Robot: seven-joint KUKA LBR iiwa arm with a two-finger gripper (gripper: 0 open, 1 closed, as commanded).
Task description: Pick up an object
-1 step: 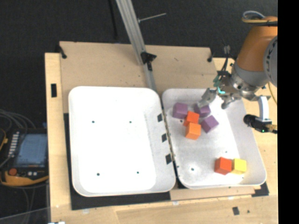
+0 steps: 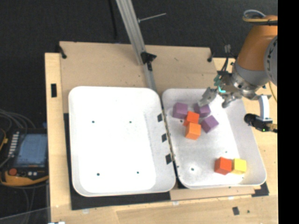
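My gripper [image 2: 217, 99] hangs over the far part of the right bin [image 2: 245, 141] with its two fingers spread open and nothing between them. Its left finger [image 2: 206, 97] is just above a purple block [image 2: 202, 110]. That block belongs to a cluster with two more purple blocks [image 2: 180, 110] [image 2: 210, 123] and two orange blocks [image 2: 192, 117] [image 2: 192, 131]. A red-orange block [image 2: 224, 165] and a yellow block [image 2: 239, 165] sit side by side near the bin's front right corner.
The left bin [image 2: 117, 139] lies beside the right one, with a row of black clips [image 2: 164, 136] along the seam. A slanted metal rail [image 2: 133, 27] rises from the bench behind the bins. A black fitting [image 2: 256, 121] sits at the right bin's right rim.
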